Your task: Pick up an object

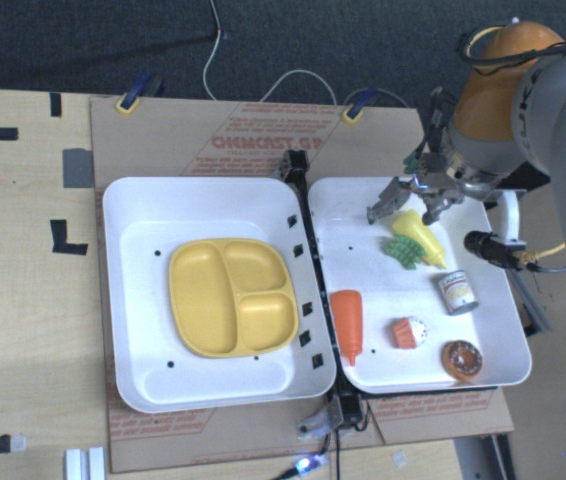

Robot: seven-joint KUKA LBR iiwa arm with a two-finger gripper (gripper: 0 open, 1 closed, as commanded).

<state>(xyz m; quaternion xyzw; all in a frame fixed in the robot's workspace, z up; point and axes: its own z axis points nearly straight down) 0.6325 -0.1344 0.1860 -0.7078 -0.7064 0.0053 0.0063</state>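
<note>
A yellow toy corn with green leaves (415, 238) lies in the right white bin (363, 363), near its far side. The two-finger gripper (410, 205) hangs just above it with its fingers spread apart, holding nothing. Nearer lie a small grey can (455, 292), a brown donut (462, 359), a little red cupcake (408, 332) and an orange carrot (347, 325). The left white bin (133, 268) holds a yellow plate with three parts (232, 295).
</note>
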